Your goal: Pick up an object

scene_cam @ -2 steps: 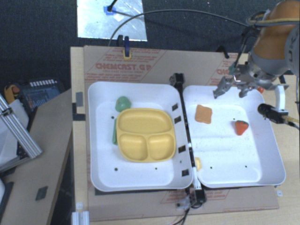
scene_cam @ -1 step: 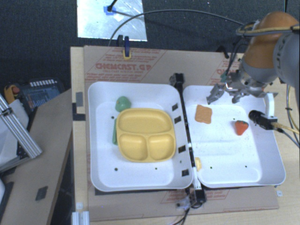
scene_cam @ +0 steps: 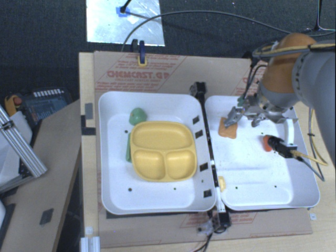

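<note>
**Almost on target, nothing lifted yet**

Flat on the floor of the right bin [scene_cam: 252, 185], near its upper left corner, lay the orange piece [scene_cam: 228, 131], the nearest candidate for a pick. The gripper [scene_cam: 244, 118] hung just above and to the right of it. Its jaws stood spread apart with nothing between them, and the left fingertip [scene_cam: 232, 115] was at or just over the piece's upper edge. Whether that tip was actually touching the piece could not be told from the slanted view.

A small red thing [scene_cam: 268, 142] sat further right in the same bin, apart from the orange piece. The arm [scene_cam: 294, 62] reached in over the bin's far right corner. In the left bin [scene_cam: 113, 140] a yellow tray [scene_cam: 163, 151] with three compartments took up the middle. A green thing [scene_cam: 137, 115] poked out from behind the tray's upper left rim.

The step in hand looked like the final approach, with the grasp not yet made. The gripper seemed offset to the right of the piece rather than centred on it. The next move therefore probably called for a small shift left, so that the jaws straddled the piece, then a descent to the floor and a close. The piece was thin and low, so the tips would likely have to go almost to the bin floor, or they might slide over it or push it aside.
</note>
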`<act>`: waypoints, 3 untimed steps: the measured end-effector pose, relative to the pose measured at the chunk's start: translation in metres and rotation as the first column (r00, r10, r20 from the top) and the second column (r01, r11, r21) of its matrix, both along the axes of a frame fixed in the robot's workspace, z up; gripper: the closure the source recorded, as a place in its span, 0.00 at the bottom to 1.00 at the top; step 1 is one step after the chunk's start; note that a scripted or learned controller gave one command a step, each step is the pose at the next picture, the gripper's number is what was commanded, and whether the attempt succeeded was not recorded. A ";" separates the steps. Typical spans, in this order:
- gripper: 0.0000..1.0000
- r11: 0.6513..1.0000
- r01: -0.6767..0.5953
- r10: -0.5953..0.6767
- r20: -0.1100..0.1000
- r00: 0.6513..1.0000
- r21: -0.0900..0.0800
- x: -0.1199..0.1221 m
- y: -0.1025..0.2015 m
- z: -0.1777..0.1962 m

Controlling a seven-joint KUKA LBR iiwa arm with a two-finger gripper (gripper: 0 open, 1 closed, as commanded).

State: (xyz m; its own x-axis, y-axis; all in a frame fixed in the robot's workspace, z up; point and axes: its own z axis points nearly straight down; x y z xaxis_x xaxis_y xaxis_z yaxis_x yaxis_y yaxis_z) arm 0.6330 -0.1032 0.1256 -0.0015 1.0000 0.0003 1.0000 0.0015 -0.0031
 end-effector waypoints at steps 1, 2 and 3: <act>0.00 1.000 0.002 -0.002 0.005 1.000 0.000 0.001 0.001 -0.042; 1.00 1.000 0.001 -0.001 0.012 1.000 0.000 0.004 0.001 -0.027; 1.00 1.000 0.003 -0.003 0.010 1.000 -0.001 -0.001 -0.002 0.035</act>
State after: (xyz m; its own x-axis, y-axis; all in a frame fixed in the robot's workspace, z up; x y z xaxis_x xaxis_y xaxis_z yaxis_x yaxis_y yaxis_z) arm 0.6317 -0.1056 0.1606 0.0017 1.0000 -0.0010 1.0000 -0.0017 0.0066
